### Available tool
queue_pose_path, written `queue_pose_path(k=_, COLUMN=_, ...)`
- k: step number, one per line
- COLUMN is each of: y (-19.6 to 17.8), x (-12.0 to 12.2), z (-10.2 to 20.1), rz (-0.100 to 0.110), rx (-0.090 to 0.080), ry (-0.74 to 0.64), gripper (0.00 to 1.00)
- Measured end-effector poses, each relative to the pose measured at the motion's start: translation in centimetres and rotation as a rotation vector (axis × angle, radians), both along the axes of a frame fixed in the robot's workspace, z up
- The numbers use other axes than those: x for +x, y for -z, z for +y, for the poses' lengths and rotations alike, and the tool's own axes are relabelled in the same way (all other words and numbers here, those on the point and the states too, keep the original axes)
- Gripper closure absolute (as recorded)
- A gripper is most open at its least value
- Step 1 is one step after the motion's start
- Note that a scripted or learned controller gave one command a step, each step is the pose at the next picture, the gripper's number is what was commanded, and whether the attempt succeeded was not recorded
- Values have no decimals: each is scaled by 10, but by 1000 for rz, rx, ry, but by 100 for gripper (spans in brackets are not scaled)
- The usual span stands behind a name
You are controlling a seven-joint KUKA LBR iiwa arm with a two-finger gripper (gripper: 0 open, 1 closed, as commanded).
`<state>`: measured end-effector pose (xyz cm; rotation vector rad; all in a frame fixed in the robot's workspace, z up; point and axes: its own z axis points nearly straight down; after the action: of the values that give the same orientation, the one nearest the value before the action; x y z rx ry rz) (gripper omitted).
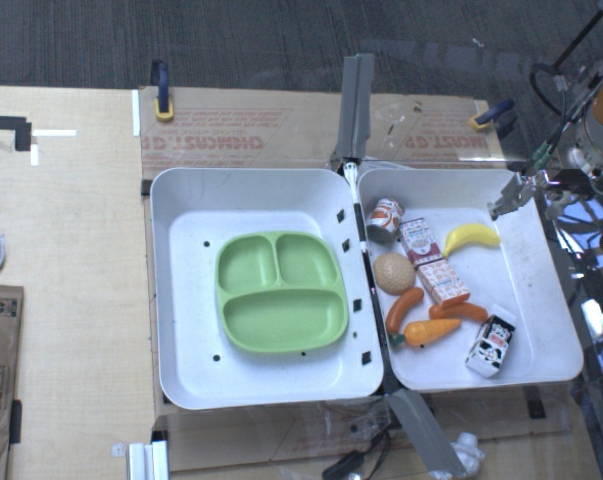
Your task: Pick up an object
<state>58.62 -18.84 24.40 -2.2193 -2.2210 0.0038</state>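
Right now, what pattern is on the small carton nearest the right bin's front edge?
Black-and-white cow patches on the small carton, camera view.

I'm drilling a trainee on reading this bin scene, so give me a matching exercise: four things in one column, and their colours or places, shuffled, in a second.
Things:
1. banana
2. divided plate
3. carrot
4. milk carton

Descriptions:
A. green, in the left bin
B. white with black patches, near the right bin's front edge
C. yellow, towards the back of the right bin
D. orange, beside the sausage

Pairs: 1-C, 2-A, 3-D, 4-B
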Motion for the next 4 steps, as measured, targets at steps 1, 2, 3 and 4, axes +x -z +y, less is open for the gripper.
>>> queue_pose_path(k=1, y=117, x=-49, z=30, rz=0, rx=1, ry=58, gripper=0)
queue_pose_path(k=2, y=148, x=-71, z=28, rz=-12, rx=-1, ry=-80, gripper=0)
queue_pose_path(k=3, y=148, x=-34, z=35, rz=-11, rx=-2, ry=-47, gripper=0)
queue_pose_path(k=4, y=149, x=-106, z=26, rz=-8, rx=-1, ry=-122, gripper=0)
